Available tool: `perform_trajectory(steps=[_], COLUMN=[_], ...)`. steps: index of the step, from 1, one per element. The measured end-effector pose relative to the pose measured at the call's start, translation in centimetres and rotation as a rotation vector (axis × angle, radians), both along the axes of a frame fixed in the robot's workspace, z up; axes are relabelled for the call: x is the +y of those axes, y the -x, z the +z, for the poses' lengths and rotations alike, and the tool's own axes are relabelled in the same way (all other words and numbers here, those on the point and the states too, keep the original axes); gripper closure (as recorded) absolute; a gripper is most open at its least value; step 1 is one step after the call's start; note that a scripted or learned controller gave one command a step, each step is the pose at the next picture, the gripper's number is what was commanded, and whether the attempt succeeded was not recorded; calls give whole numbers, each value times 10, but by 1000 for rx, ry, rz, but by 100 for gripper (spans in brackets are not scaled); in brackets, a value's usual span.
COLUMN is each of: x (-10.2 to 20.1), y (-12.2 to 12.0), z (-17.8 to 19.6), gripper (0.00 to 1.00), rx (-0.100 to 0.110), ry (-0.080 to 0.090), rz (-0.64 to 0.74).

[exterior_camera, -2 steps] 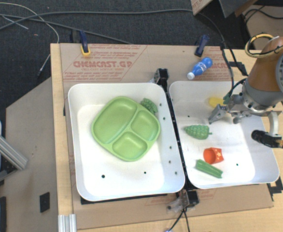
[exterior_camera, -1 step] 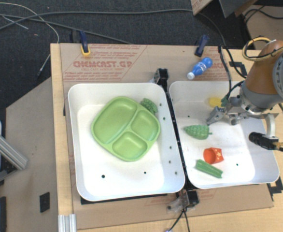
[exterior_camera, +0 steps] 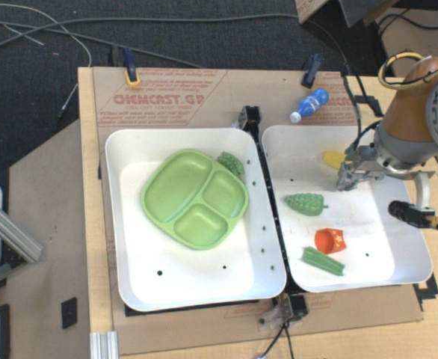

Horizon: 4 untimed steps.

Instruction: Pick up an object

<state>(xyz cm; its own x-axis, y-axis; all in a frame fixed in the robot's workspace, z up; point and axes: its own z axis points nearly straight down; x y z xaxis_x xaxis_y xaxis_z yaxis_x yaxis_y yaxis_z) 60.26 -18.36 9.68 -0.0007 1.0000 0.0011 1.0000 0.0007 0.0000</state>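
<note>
- The gripper (exterior_camera: 347,179) reaches into the right bin (exterior_camera: 398,271) from the right, low near that bin's far edge.
- Its fingers point leftward and sit close together; nothing shows between them, though how far apart they stand is hard to judge.
- A yellow object (exterior_camera: 333,158) lies just beside the fingertips, toward the right bin's far edge, partly hidden by the gripper.
- A green bumpy toy (exterior_camera: 306,203) lies near the right bin's left wall, about midway along it.
- An orange-red piece (exterior_camera: 329,241) sits toward the near edge of the right bin, with a green stick-shaped piece (exterior_camera: 323,261) just beside it, nearer still to that edge.
- The left bin (exterior_camera: 129,275) holds a green divided plate (exterior_camera: 195,198) around its middle.
- A small dark-green leafy item (exterior_camera: 231,163) touches the plate's far right edge.
- A blue and white bottle (exterior_camera: 309,105) lies on the cardboard sheet (exterior_camera: 167,96) beyond the right bin's far left corner.
</note>
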Motion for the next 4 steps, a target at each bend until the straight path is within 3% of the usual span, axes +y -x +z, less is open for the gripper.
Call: perform_trajectory(steps=[3, 4], x=[6, 59], y=[-10, -11], z=[152, 139], gripper=[100, 100], rx=[-8, 2], ry=[3, -2], rz=[1, 5])
